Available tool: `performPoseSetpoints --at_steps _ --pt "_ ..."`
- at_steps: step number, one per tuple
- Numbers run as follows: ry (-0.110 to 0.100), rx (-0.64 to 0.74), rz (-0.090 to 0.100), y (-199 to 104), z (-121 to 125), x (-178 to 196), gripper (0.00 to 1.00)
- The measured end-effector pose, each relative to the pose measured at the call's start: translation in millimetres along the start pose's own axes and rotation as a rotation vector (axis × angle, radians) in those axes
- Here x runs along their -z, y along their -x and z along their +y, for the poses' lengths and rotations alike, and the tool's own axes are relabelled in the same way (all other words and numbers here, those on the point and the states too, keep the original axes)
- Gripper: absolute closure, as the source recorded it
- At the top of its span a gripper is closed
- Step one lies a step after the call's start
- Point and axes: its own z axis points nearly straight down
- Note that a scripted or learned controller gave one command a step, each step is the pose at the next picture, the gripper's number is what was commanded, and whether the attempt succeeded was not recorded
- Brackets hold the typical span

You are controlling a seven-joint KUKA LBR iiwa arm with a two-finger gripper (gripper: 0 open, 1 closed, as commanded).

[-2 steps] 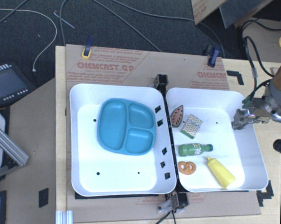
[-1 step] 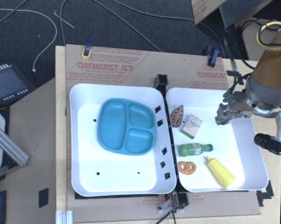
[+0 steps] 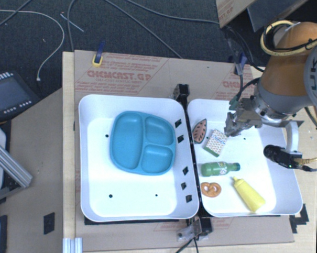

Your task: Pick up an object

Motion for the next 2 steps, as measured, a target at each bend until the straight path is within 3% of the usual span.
performPoseSetpoints --at_steps 2 --pt "0.001 0.002 0.002 -119.2 40.3 -0.3 1.0"
